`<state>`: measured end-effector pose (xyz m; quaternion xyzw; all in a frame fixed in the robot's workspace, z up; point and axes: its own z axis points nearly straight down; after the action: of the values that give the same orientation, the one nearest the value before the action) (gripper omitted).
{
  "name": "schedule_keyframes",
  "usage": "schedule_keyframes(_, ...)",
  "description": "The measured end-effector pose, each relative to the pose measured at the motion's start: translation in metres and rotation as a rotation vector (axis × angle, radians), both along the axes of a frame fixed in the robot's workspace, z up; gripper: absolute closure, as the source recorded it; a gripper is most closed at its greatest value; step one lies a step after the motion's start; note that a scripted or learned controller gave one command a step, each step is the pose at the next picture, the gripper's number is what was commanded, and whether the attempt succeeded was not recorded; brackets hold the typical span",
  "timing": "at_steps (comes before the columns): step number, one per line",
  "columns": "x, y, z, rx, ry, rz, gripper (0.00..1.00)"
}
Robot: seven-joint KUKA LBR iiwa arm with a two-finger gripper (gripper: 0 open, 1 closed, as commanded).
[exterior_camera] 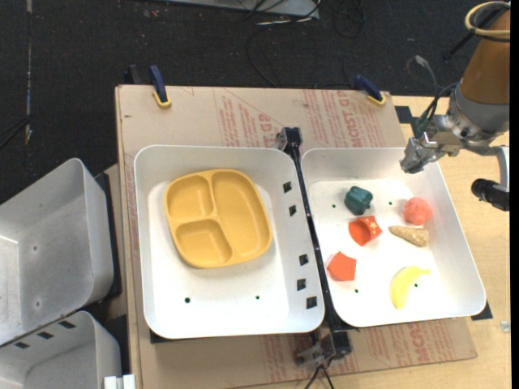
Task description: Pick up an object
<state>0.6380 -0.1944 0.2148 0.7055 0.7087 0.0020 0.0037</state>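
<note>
Where gripper [413, 159] hovers, teal object [358, 198] just beside.

The scene is evenly and brightly lit from above. The two white bins [219, 314] are rendered almost blown out, with little surface detail kept. Only short, soft shadows are cast beside the small items and under the yellow tray [217, 217]. The dark floor [73, 47] around the surface [211, 112] is left murky. Focus is fairly sharp at the centre, while slight softness and grain are seen toward the arm [486, 79] at the right.
</note>
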Motion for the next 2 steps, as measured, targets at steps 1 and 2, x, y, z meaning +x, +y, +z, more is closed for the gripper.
schedule_keyframes(1, -0.003, -0.009, 0.052, -0.001, 0.001, -0.004, 1.0)
schedule_keyframes(2, -0.002, -0.009, 0.08, 0.001, 0.003, -0.001, 1.0)
